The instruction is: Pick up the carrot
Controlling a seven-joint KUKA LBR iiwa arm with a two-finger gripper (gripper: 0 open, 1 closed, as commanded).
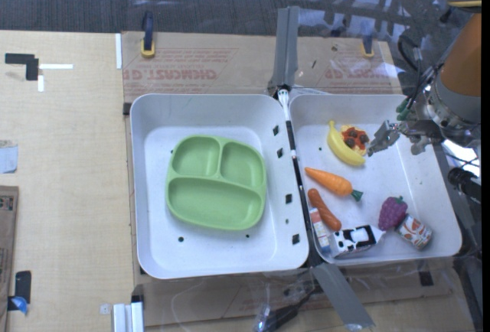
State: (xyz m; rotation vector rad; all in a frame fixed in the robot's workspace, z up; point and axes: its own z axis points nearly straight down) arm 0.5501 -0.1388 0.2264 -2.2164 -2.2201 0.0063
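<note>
The carrot (pixel 331 181) is orange with a small green stem end and lies on its side in the middle of the right bin (pixel 440 170), pointing left. My gripper (pixel 400 141) hovers over the back right of that bin, up and to the right of the carrot and well apart from it. Its fingers stand open with nothing between them. The left fingertip (pixel 379 139) is close to a yellow banana (pixel 344 147).
Beside the banana sits a red and black toy (pixel 355 137). A smaller orange piece (pixel 324 209), a black and white carton (pixel 354 239), purple grapes (pixel 392 211) and a can (pixel 414 231) fill the bin's front. A green divided plate (pixel 217 182) lies in the left bin (pixel 145 170).
</note>
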